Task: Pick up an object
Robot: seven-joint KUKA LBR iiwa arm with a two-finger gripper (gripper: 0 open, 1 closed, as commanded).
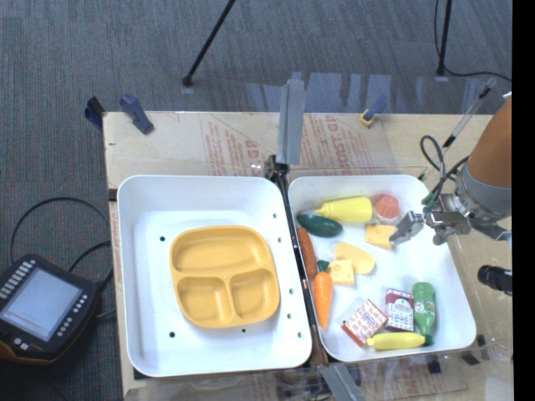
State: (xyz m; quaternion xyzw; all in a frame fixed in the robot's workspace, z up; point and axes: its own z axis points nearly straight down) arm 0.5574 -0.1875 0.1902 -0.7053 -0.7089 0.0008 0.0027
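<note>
My gripper [422, 229] hangs over the right side of the right bin [462, 286]. Its fingers are spread open and nothing sits between them. Its left fingertip [404, 230] is right beside a small cheese cube [378, 236]. Further left lie a yellow corn cob [344, 210], a pink round piece [386, 205], a dark green cucumber [318, 224] and a yellow cheese wedge [355, 257]. Toward the front lie a carrot [323, 299], a red packet [364, 322], a red box [399, 309], a green bottle [424, 307] and a yellow banana [395, 340].
The left bin [142, 224] holds a yellow divided tray [224, 276]. An orange sausage [306, 249] lies along the right bin's left wall, next to a small cheese block [340, 271]. A pendant [38, 303] sits on the floor at left. Cables run beside the arm [493, 153].
</note>
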